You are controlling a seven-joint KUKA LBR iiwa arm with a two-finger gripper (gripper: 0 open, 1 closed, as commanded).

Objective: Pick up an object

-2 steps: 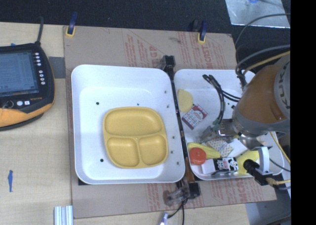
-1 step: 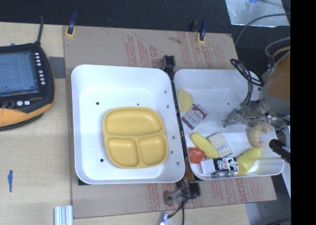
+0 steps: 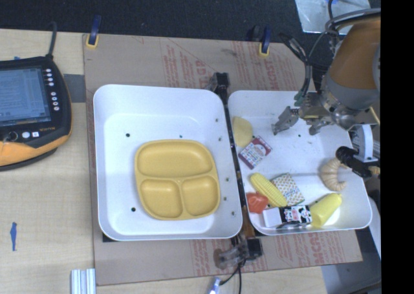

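My gripper [image 3: 301, 123] hangs over the back of the right bin [image 3: 291, 102], its two grey fingers spread open with nothing between them. Below it in that bin lie a pale yellow piece [image 3: 242, 131] by the left wall, a small red-and-white packet [image 3: 254, 152], a corn cob [image 3: 267, 189], a checkered packet [image 3: 288, 189], a red piece [image 3: 256, 203], a black-and-white carton [image 3: 294, 216], a yellow lemon-shaped piece [image 3: 325, 208] and a beige bread-like piece [image 3: 332, 173]. The gripper is well apart from all of them.
The left bin [image 3: 110, 112] holds a yellow divided tray [image 3: 176, 178]. A tablet in an orange case [image 3: 29, 108] lies on the bench at far left. Clamps [image 3: 262, 39] pin the cardboard at the back.
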